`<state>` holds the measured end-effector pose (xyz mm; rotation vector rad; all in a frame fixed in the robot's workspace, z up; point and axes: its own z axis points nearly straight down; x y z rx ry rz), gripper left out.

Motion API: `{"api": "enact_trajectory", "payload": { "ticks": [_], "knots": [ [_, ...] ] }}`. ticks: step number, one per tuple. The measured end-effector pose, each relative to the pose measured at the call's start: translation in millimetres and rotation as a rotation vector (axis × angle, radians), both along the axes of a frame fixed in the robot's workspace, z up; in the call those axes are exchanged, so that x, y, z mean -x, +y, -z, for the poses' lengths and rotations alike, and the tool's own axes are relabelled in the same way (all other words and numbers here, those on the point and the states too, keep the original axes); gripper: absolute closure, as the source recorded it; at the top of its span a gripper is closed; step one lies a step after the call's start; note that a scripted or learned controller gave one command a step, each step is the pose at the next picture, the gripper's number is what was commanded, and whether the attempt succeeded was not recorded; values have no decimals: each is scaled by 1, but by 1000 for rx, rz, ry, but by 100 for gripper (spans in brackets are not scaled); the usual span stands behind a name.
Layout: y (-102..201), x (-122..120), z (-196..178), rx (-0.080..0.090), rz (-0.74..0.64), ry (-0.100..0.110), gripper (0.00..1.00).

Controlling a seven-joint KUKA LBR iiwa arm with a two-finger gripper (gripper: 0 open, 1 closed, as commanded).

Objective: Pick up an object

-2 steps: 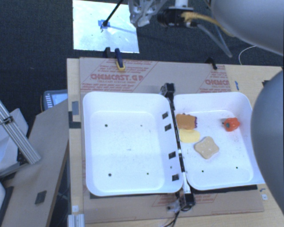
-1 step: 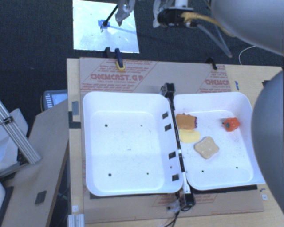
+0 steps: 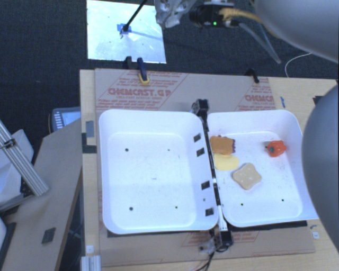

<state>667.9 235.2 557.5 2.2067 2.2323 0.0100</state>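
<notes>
**Selecting and Approaching a Pick Target**

Four candidate objects lie in the right bin, all taken here relative to the central divider between the two bins. A brown-orange block with a purple edge sits just beside the divider. A flat yellow piece touches the block's near side. A tan toast-shaped piece lies just beyond the yellow piece, away from the divider. A small orange-red object stands well apart from the divider, near the bin's far wall.

The gripper is at the top of the view, above the bench; whether it is open or closed cannot be told.

Recommended procedure: choose the orange-red object, as it is isolated and likely offers clear finger room on both sides. Avoid the block and yellow piece, since the divider would probably obstruct one finger. Descend vertically over the target's middle before closing.
</notes>
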Motion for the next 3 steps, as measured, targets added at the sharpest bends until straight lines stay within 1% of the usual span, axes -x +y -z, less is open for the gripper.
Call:
{"api": "enact_trajectory", "payload": {
  "ticks": [1,2,3],
  "knots": [
    [0,0,1,0,-1,1,0],
    [1,0,-11,-1,-5,-1,100],
    [1,0,-11,-1,-6,-1,0]
  ]
}}
